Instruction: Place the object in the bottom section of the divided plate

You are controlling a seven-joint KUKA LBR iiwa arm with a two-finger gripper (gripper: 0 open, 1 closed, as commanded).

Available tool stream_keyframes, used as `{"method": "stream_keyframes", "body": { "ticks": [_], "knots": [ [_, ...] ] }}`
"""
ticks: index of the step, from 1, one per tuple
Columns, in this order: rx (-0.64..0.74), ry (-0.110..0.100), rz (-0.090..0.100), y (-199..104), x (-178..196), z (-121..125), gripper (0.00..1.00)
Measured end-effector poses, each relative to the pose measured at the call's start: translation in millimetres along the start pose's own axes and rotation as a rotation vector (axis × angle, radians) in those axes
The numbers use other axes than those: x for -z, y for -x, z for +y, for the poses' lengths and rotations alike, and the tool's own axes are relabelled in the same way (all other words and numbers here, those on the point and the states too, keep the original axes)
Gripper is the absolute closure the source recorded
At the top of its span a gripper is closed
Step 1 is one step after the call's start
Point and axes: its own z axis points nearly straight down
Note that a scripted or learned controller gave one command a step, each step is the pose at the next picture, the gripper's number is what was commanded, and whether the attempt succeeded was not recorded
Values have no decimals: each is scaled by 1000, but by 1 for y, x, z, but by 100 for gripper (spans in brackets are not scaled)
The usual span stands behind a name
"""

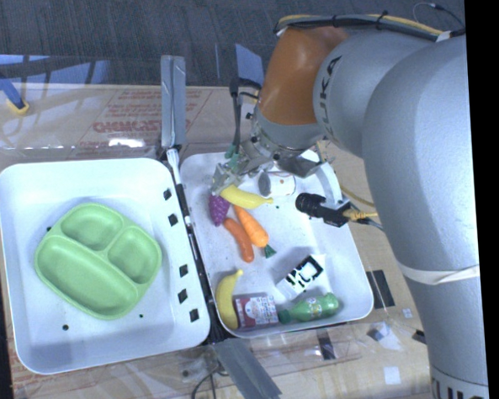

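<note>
The arm's large grey body and orange band cover the upper right corner of the right bin (348,260) and cut off its far rim. The gripper (246,176) is partly hidden under the wrist and appears only as a small cluster of grey and metal parts. Whether it is open or closed cannot be determined, and no item can be confirmed as grasped.

The gripper sits over the upper end of the right bin. The item nearest to it is a yellow toy (245,197), which lies on the bin floor just below it. Contact between the two cannot be confirmed.

Purple grapes (219,208) lie just beside the yellow toy, and two orange carrots (253,226) lie next to them. Toward the near rim are a banana (228,295), a dark red packet (254,310) with an unreadable label, a green bottle (311,307) and a white-and-black box (303,273).

The green divided plate (79,279) rests in the left bin (38,334), well apart from the gripper. All three sections are fully visible.
</note>
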Motion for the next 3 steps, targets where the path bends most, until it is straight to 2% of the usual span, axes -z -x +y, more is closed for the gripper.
{"method": "stream_keyframes", "body": {
  "ticks": [1, 2, 3],
  "knots": [
    [24, -2, 1, -69, -1, 18, 100],
    [88, 2, -1, -141, 66, 37, 100],
    [23, 1, -2, -209, 72, 47, 100]
  ]
}}
